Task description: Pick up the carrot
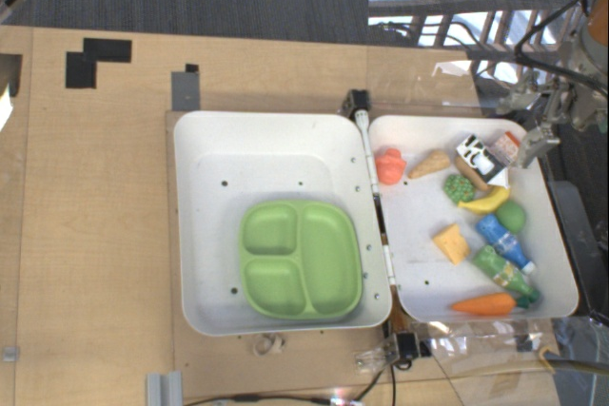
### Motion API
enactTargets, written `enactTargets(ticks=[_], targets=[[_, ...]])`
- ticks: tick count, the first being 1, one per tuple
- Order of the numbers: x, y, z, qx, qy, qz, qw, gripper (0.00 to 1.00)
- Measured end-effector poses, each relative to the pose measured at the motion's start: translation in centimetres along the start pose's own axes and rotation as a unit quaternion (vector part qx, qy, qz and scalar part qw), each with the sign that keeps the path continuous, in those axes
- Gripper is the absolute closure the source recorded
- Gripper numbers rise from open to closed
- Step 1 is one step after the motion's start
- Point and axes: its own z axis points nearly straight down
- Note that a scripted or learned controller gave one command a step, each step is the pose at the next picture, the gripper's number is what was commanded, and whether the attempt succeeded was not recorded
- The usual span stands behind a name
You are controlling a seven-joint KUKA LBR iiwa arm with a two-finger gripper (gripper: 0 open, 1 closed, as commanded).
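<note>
Wooden worktop [95,233] is seen bearing two white bins, the carrot [483,304] lying at the right bin's [419,242] near edge, well apart from the pincer [533,130] at its far right corner, whose state cannot be told.

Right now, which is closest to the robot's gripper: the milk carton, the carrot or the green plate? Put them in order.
From the gripper, at the right bin's far corner:
1. Milk carton, right beside it.
2. Carrot, at the right bin's near edge.
3. Green plate, over in the left bin.
</note>
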Motion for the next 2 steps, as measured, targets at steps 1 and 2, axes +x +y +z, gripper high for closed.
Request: enactTargets(ticks=[1,2], targets=[[4.9,1.6,12.3,-0.003,0.003,-0.196,0.9807,0.0],[10.8,5.2,16.9,-0.003,0.002,-0.36,0.9331,0.0]])
